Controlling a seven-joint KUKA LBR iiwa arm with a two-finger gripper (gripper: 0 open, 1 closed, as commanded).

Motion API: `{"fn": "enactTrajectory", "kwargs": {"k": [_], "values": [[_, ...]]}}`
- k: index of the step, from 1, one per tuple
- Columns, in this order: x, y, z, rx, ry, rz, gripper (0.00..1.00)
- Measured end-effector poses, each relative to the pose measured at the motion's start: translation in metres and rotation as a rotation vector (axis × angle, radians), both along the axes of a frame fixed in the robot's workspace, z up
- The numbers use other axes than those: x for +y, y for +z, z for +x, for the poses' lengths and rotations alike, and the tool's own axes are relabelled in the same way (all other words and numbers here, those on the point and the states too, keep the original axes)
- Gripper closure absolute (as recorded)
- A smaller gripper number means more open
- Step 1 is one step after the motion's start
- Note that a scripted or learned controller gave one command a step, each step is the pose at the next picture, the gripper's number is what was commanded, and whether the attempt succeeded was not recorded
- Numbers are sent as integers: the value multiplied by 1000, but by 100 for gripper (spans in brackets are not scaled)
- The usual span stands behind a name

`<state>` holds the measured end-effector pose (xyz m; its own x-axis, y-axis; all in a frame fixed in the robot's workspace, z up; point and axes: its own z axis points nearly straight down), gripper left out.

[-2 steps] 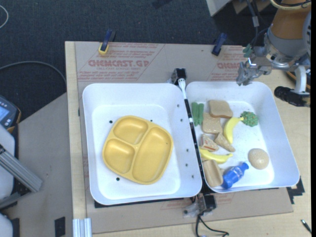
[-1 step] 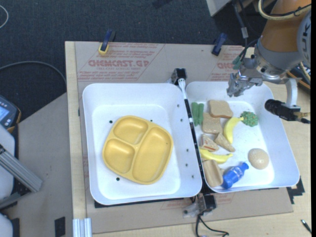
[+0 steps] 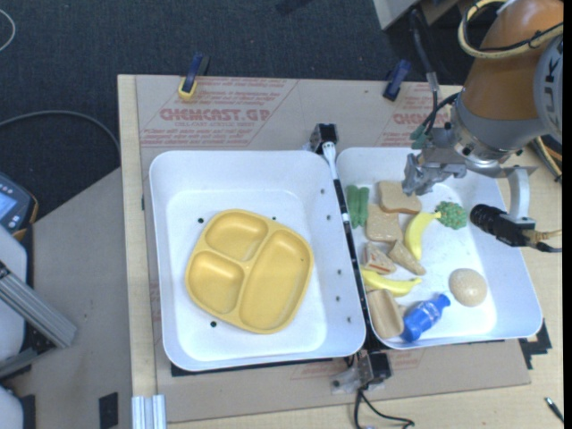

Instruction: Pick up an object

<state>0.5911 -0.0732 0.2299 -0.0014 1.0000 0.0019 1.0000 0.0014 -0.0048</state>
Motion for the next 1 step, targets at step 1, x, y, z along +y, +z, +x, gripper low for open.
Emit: {"fn": "enactTrajectory", "kwargs": {"k": [1], "values": [[31, 3, -53, 1, 0, 0, 100]]}}
